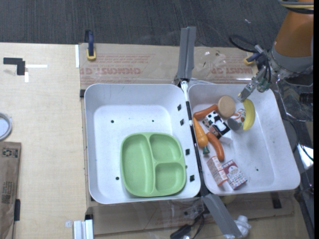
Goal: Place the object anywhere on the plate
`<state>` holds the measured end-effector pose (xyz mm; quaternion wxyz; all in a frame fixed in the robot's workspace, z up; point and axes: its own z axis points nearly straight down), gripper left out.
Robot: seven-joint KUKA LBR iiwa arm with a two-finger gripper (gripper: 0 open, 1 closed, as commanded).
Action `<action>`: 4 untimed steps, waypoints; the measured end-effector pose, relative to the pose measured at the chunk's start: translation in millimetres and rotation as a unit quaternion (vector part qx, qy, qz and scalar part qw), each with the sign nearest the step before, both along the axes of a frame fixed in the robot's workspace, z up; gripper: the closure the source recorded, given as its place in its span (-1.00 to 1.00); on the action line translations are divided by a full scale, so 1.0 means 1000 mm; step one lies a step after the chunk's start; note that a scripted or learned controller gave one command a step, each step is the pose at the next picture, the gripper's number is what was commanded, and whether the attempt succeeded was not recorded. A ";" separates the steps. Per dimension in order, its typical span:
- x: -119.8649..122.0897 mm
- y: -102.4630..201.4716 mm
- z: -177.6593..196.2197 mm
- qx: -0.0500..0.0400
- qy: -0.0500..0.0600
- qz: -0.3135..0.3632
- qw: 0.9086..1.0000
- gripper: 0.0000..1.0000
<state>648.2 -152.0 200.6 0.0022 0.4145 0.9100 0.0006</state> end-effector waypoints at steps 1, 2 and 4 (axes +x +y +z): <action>-0.074 0.026 -0.033 0.000 0.003 0.142 0.990 1.00; -0.099 0.119 -0.009 0.000 0.002 0.244 0.970 1.00; -0.124 0.212 -0.009 0.000 0.003 0.226 0.974 -1.00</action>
